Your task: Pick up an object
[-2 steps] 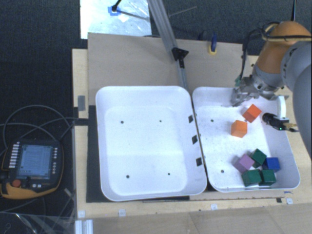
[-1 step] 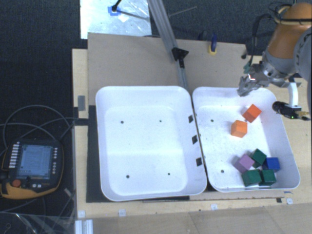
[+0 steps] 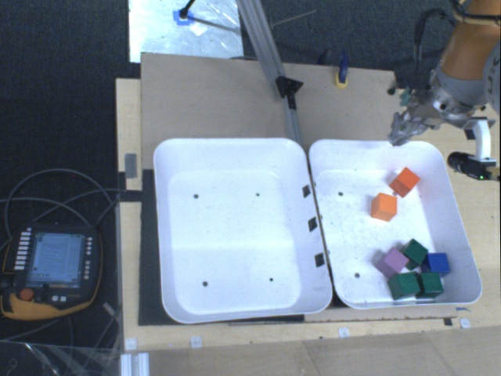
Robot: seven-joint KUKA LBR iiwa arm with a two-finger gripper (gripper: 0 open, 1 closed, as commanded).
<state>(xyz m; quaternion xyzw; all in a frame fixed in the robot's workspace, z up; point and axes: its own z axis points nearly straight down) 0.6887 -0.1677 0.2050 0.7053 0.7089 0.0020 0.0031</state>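
Arm [image 3: 468, 49] comes in from the right, orange band above the wrist, gripper [image 3: 399, 135] hanging just over the far rim of the right bin [image 3: 340, 175], near its back right part. Can't tell from here how the gripper is set, too small and dark; nothing visibly held in it. All the blocks sit in the right bin. Two orange cubes toward the back right: one orange cube [image 3: 405, 182] tilted on the bin floor, the second orange cube [image 3: 383, 207] just beside it, lower left, apart by a small gap. Cluster in the near right corner: purple block [image 3: 393, 262], dark green block [image 3: 415, 252] touching it on the right, blue block [image 3: 436, 263] next to that, and two more green blocks along the front wall, one [image 3: 403, 286] and another [image 3: 430, 285], packed close together. Gripper is well apart from the cluster, nearer the orange cubes but above and behind them. Left bin [image 3: 235, 149] beside it, sharing the middle edge. Handheld control pad [image 3: 53, 269] with a screen lies on the floor at far left, cables looped around it. Metal pole [image 3: 262, 30] slants in from the top.
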